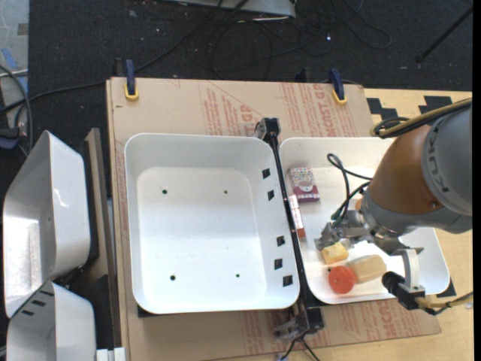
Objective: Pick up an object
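Observation:
The right bin point(353, 147) holds a small maroon and white box point(304, 184) near its left wall, a yellow block point(335, 254), a tan oblong piece point(367, 268) and a red round object point(342, 279) near the front. My gripper point(333, 235) hangs low in this bin, right above the yellow block. The grey and orange arm covers the bin's right half. A red and white pen-like stick point(296, 218) lies along the divider.
The left bin point(143, 201) sits beside the right one on a cardboard sheet point(225, 104). Black clips line the divider between the bins. White tubs point(41, 209) stand off the bench at the left. Cables cross the dark floor behind.

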### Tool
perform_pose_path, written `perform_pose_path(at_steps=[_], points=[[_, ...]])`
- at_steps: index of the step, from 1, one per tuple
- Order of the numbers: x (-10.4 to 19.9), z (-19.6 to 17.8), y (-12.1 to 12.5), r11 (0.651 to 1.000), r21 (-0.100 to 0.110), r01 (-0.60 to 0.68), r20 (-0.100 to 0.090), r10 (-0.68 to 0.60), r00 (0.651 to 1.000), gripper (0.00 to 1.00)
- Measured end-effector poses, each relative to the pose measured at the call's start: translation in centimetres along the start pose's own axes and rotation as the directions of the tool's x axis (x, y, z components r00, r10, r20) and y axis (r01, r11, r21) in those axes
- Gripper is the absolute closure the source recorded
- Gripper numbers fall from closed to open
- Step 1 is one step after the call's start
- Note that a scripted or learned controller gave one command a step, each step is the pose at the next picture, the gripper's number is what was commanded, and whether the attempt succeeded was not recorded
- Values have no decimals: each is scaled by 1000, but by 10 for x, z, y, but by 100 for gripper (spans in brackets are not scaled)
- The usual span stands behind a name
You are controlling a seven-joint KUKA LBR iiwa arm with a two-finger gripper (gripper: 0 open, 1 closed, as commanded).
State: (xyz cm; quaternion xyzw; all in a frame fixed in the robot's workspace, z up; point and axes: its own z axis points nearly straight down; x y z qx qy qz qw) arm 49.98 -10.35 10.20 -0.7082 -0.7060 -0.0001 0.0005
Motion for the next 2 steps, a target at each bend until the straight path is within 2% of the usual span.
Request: perform_pose_path(at_steps=[1, 2], points=[[74, -97, 95, 1000, -19, 16, 0, -16, 1000, 100], [137, -90, 75, 1000, 2, 10, 0, -10, 1000, 100]])
